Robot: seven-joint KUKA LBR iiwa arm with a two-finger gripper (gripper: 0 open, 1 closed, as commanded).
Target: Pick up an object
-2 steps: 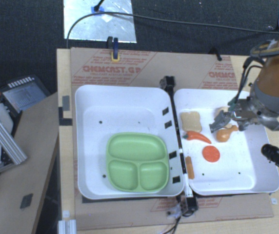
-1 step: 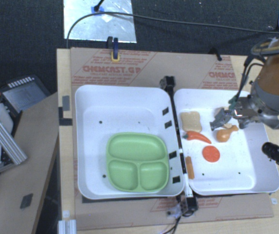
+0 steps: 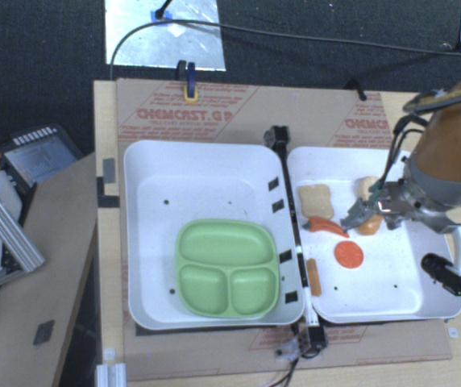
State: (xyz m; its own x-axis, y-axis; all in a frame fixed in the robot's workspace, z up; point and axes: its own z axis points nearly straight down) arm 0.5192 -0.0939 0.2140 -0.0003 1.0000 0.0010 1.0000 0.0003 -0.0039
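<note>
Orange and red food pieces lie close around our hand [image 3: 363,214] in the right bin [image 3: 400,301]: a red pepper [image 3: 325,226] just to its left, an orange piece [image 3: 369,226] right beneath it, a red disc [image 3: 348,254] below, a tan bread slice [image 3: 316,201] up and left. We should settle on one piece, centre over it and come straight down. We cannot tell how far open our hand is, or whether it holds anything.

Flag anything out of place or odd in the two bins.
Nothing stands out. The green divided tray sits flat in the left bin; the toy foods lie loose in the right bin, near the gripper.
</note>
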